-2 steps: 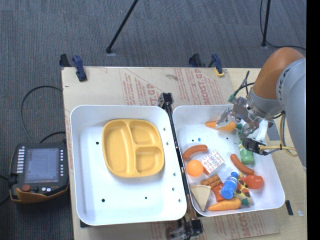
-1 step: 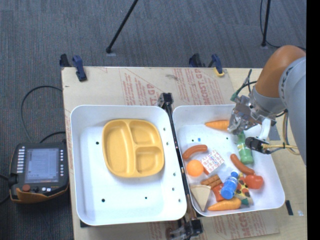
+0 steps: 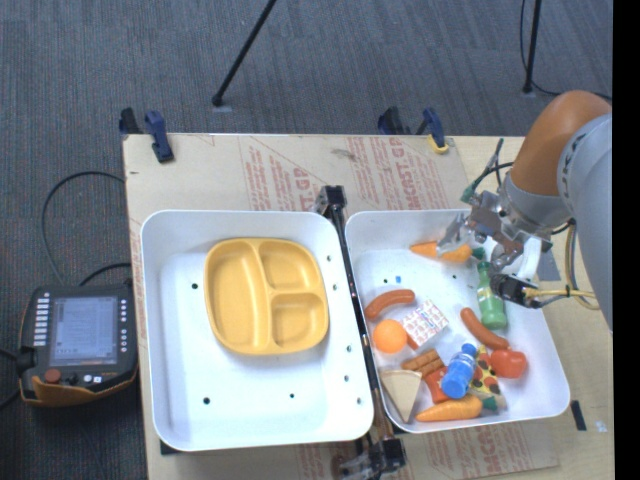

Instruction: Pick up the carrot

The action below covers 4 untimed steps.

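Gripper (image 3: 462, 236) obscured; open or closed cannot be told. It covers one end of a carrot (image 3: 443, 252) near right bin (image 3: 380, 230) far rim.

In the left bin (image 3: 170, 268) we see a yellow divided plate (image 3: 266, 295). In the right bin (image 3: 545, 353) lie two sausages (image 3: 389, 302), an orange ball (image 3: 389, 337), a green bottle (image 3: 490, 298) and a blue bottle (image 3: 459, 370). A handheld control pad (image 3: 78, 343) sits left of the desk (image 3: 260, 173).

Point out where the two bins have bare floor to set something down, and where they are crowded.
Left bin: bare floor rings the yellow tray, widest in front of it. Right bin: a bare patch at the back left, between the divider and the carrot at the end effector. Its front half is crowded with toy food.
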Each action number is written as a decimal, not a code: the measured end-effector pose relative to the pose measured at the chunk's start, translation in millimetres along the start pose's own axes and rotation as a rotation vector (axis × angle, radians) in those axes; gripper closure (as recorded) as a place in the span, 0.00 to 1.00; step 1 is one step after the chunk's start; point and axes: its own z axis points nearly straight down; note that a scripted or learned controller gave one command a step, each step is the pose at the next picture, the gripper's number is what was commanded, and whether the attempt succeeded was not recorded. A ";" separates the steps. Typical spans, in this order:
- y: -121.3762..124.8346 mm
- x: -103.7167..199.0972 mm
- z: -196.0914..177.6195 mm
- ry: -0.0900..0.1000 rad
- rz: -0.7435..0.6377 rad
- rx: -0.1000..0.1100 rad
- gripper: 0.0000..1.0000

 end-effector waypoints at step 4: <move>-23.1 23.3 11.6 -0.010 0.291 -0.005 0.00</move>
